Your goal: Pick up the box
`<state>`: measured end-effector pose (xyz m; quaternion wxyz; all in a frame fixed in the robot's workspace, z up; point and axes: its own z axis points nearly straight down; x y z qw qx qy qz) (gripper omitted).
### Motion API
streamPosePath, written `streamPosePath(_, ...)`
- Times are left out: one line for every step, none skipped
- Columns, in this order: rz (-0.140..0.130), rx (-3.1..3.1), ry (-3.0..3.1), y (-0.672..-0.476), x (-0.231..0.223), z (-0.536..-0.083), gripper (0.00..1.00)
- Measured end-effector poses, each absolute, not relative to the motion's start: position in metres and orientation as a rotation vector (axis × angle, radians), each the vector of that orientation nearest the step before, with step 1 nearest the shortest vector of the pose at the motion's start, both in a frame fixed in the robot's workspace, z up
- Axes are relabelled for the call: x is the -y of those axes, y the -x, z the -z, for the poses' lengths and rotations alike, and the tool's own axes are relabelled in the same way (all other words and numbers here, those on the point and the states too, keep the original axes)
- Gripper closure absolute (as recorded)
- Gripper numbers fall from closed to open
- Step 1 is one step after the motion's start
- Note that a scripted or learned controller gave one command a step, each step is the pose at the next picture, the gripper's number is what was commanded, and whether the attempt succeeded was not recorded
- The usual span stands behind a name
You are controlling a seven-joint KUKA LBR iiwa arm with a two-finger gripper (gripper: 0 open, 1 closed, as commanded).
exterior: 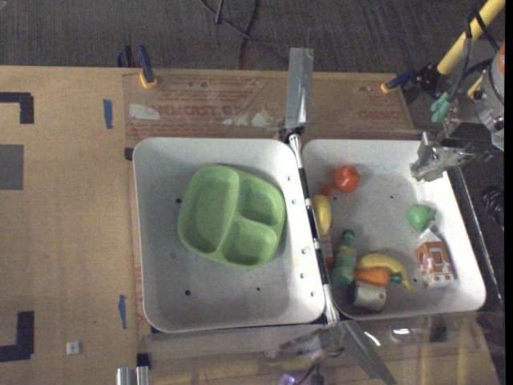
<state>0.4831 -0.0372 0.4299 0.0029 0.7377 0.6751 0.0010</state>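
Note:
The box (434, 263) is a small orange-and-white carton lying near the right wall of the right bin (385, 192). My gripper (430, 164) hangs over that bin's upper right corner, well above and behind the box, with nothing visibly between its metal fingers. Whether they are open or shut cannot be made out.
A green divided plate (232, 214) lies in the left bin (160, 295). The right bin also holds a red-orange fruit (346, 178), a lemon (321, 212), a green bottle (345, 257), a banana (383, 261), a carrot (373, 277), a can (369, 296) and a green piece (420, 216).

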Motion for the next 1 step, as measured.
streamPosePath(-0.003, -2.117, -2.313, -0.4831, 0.037, -0.4299, 0.0)
